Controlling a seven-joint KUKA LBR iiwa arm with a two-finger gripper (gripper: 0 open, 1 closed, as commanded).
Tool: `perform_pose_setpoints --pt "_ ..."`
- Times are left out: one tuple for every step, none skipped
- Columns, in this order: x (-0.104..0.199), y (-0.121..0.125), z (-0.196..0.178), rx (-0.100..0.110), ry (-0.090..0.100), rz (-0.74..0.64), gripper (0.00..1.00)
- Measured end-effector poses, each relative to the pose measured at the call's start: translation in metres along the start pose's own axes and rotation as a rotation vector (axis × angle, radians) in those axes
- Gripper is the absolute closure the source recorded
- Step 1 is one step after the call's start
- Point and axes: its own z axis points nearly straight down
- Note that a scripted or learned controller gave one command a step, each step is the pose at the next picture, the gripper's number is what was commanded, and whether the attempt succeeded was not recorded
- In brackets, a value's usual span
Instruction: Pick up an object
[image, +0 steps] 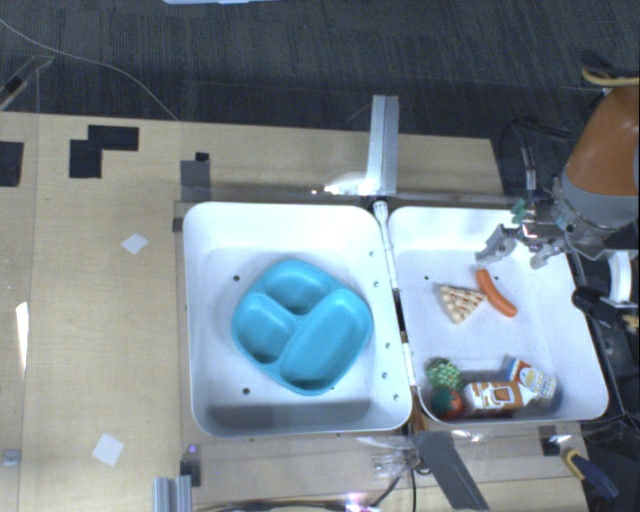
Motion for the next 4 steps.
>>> perform_pose_setpoints --pt "-0.011 0.023 0.113 -0.003 -0.001 0.057 0.0" --pt "0.026 0.014 0.112 -0.005 0.0 0.113 0.0" --pt "0.014 0.008 0.112 -0.004 -0.001 -0.047 0.0" --pt "0.047 -0.002 0.111 -0.006 0.0 -0.016 0.0"
